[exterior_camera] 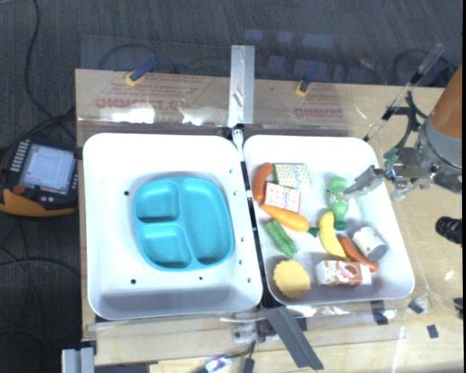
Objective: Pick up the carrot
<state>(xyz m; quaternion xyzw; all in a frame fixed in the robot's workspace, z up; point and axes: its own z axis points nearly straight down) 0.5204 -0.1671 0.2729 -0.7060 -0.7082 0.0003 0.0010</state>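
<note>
The orange carrot (286,217) is lying slantwise in the right bin (400,282), tapering rightward. The gripper (366,182) is hovering nearby, its grip state seemingly indiscernible.

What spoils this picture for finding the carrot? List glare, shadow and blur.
Camera view: soft overall, so small items in the right bin blur together; glare whitens the clear sheet behind the bins; the carrot is evenly lit and readable; the gripper looks smeared.

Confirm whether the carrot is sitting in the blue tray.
No: the carrot lies in the right bin among other toy foods, while the blue tray sits in the left bin.
</note>
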